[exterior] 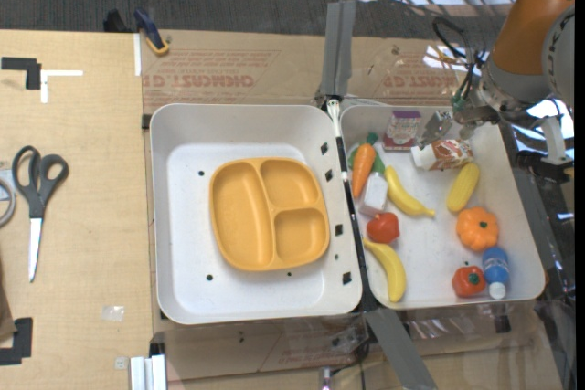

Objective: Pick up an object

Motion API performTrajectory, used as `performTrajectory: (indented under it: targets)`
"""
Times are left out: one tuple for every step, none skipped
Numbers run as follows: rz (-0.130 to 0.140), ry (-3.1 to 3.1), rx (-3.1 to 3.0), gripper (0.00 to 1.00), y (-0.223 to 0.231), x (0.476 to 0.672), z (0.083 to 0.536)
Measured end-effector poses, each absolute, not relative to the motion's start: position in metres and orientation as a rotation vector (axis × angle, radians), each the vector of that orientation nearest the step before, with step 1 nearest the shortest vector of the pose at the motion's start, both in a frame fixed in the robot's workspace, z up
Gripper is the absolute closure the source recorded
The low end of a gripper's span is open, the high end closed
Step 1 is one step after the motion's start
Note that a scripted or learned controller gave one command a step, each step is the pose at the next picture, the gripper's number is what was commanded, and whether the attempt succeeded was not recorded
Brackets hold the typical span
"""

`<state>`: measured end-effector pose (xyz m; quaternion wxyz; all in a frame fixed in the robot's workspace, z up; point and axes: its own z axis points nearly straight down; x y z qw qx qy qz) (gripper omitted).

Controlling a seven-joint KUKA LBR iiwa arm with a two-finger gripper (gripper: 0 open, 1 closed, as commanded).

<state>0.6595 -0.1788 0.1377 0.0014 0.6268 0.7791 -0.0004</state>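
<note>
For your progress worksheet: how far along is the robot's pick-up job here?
Done: the hand has reached the right bin, low over a red-and-white packet. In hand: nothing visibly lifted. Left: grasping and raising one item; bananas, carrot and pumpkin lie untouched.

Arm [539, 23] cut off by right edge beside right bin [526, 224]; tool [445, 131] fingers too blurred to tell; packet [448, 155] under it partly hidden.
</note>
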Motion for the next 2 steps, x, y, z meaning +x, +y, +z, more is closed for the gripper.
performTrajectory:
  targets:
    - [0.036,2.374,2.037,0.0,-0.211,0.653,0.111]
    - [0.04,2.371,2.026,1.0,-0.21,0.656,0.125]
